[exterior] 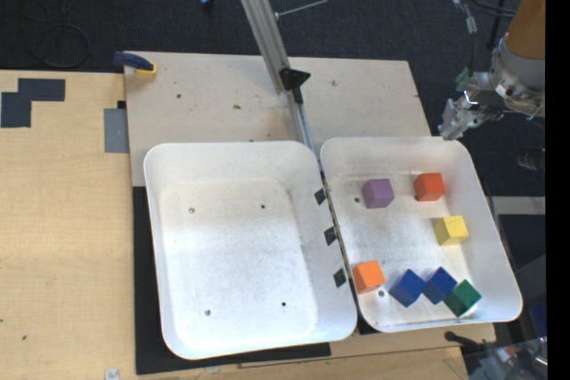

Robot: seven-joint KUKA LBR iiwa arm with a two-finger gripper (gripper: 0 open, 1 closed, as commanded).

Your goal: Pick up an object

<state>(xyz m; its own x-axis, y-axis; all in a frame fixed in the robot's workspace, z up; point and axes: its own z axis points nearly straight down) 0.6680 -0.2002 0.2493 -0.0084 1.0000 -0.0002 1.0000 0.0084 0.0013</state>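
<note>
The right bin [392, 151] holds several small blocks: a purple one [378, 192], a red-orange one [429, 186], a yellow one [451, 229], an orange one [368, 276] near the divider, two blue ones [408, 287] [439, 283] and a green one [463, 296] at the front right. My gripper [454, 118] hangs outside the right bin, just beyond its far right corner, above the dark floor. It is apart from every block and nothing is visible in it.
The left bin [165, 165] sits beside the right one, with black clips [328, 235] along the shared edge. A slanted aluminium rail [263, 13] rises behind the bins. A blue-and-yellow clamp [135, 63] lies at the board's far left corner.
</note>
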